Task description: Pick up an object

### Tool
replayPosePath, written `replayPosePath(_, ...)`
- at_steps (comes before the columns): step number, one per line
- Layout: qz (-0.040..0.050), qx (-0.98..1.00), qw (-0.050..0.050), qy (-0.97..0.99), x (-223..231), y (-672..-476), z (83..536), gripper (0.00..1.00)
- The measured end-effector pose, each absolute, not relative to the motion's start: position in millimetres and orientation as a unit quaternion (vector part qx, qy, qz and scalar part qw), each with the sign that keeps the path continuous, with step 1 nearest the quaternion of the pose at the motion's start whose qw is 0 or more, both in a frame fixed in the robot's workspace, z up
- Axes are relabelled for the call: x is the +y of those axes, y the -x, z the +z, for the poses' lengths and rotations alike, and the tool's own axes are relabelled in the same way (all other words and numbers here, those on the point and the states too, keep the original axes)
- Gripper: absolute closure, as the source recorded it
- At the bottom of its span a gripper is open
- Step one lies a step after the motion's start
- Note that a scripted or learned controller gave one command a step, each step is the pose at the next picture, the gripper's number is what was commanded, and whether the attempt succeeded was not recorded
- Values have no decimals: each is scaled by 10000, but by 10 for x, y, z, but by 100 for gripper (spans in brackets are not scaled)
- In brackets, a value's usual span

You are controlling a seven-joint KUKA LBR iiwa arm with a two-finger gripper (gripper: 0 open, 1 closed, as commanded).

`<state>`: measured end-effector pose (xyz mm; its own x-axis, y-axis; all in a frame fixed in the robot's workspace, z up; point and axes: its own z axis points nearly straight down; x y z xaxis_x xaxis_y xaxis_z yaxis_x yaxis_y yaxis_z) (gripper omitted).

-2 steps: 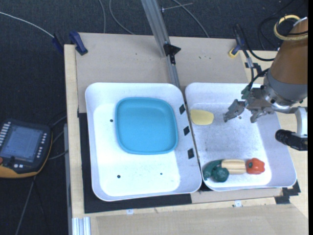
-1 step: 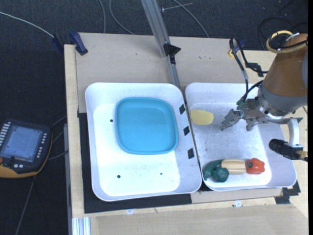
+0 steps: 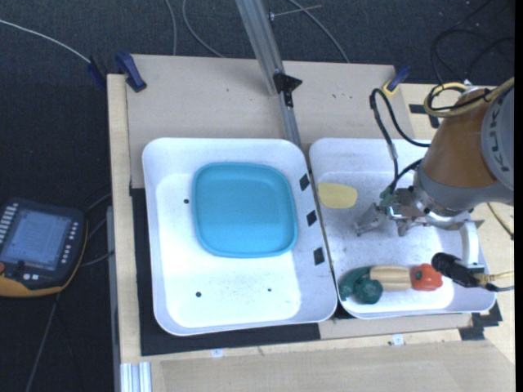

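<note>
The wooden bench [image 3: 212,96] bears two white bins side by side, the left bin [image 3: 163,219] and the right bin [image 3: 359,158], touching.

a: can you read any writing anywhere?

b: only one bit. the grey arm [image 3: 490,149] carries dark block letters on its casing at the right edge, running sideways. they look like part of the maker's name, something like "ku", cut off by the frame.

a: what about the handheld pendant [image 3: 37,243] on the floor to the left?

b: its screen glows with a pale grid, but nothing on it can be made out, and the buttons beside it are too small to tell.

a: and the bins, the bench?

b: no legible labels, numbers or signs on them.
</note>
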<state>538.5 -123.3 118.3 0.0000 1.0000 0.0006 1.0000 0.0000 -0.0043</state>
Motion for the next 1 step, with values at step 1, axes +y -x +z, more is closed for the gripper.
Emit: replayPosePath(1, 5, -7072, 7, 7070, -1231, -5380, 945, 0)
